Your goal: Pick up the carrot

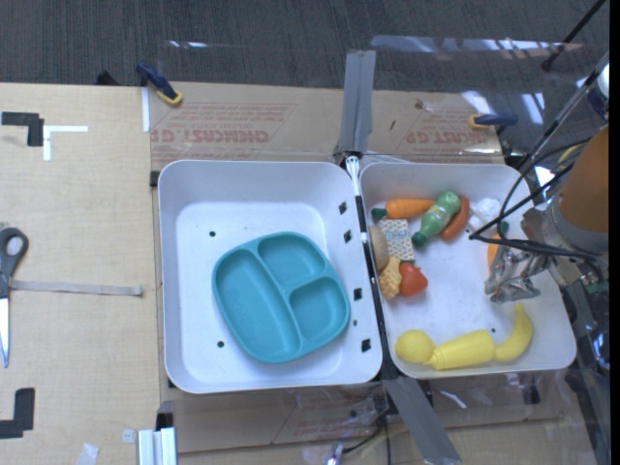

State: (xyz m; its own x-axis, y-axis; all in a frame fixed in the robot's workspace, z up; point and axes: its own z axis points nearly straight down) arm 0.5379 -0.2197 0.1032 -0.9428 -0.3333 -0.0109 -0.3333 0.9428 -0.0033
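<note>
I am watching the carrot (408, 206) lying at about eleven o'clock in the right bin (455, 342), its tip touching a green-and-orange toy vegetable (441, 217), with a patterned block (395, 237) just below it. The claw (510, 281) is hanging at about three o'clock over the same bin, well apart from the carrot and above a yellow banana (519, 335); I am judging this the approach step, so the next move is calling for travel toward ten o'clock and a descent. I cannot tell how the claw is set, and I am seeing nothing in it.
</note>
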